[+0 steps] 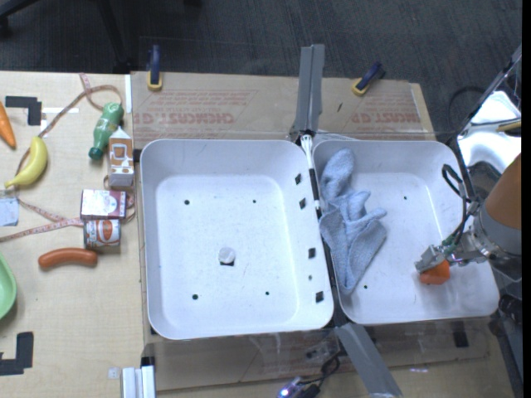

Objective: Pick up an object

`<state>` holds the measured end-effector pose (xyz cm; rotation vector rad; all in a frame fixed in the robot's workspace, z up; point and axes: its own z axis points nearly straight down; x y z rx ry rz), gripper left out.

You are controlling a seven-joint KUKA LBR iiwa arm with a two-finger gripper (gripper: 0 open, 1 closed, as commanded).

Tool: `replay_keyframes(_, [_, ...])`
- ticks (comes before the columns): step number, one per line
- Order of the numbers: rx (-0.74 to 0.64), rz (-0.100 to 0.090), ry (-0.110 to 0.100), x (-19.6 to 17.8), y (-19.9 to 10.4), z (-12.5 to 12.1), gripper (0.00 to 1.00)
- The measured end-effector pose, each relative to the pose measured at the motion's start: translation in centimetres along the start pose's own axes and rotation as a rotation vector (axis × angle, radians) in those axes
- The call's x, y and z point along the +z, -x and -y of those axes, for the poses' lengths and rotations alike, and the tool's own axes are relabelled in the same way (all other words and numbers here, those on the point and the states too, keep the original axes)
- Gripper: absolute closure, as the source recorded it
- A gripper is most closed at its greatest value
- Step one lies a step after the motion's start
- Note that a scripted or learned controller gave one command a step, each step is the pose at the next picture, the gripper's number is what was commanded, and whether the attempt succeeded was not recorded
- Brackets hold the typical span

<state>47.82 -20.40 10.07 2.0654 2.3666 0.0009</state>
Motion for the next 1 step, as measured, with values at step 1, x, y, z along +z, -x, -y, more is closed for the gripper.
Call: replay_keyframes(1, [0.084,0.0,-0.003,-6.03,-6.46,-2.82,1.0])
